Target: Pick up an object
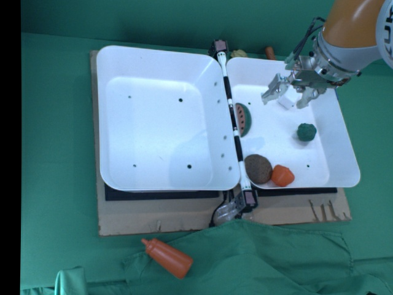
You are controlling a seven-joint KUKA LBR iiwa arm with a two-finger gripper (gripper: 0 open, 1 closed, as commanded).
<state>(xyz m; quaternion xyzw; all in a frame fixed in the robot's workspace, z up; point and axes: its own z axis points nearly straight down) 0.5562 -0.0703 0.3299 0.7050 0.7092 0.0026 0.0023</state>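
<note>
My gripper (288,96) hangs over the upper part of the right bin (344,165), fingers spread open with nothing between them. Below it and to the right lies a dark green broccoli-like object (306,131). A watermelon slice (242,119) leans against the bin's left wall. Near the front of the bin rest a brown potato-like lump (258,168) and an orange object (282,176), side by side.
The left bin (123,72) stands beside the right one, joined by a black-and-white divider (232,121). An orange bottle (168,258) lies on the green cloth in front of the bench. Small items (269,52) sit behind the right bin.
</note>
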